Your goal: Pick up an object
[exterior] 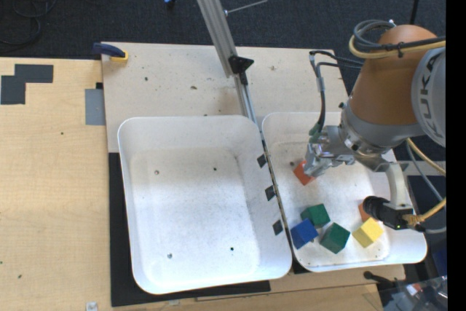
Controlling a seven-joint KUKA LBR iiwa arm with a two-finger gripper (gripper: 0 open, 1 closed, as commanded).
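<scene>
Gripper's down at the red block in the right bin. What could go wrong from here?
1. The gripper sits at one edge of the red block; an off-centre grasp could slip or nudge the block away.
2. The block lies near the right bin's inner wall, so a push could jam it there.
3. The green blocks and blue block cluster nearby; a sliding block could scatter them.

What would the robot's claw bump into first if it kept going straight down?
Probably the small orange-red block, which lies right under the claw on the right white plastic bin's floor. From this slanted view I cannot tell whether they already touch.
</scene>
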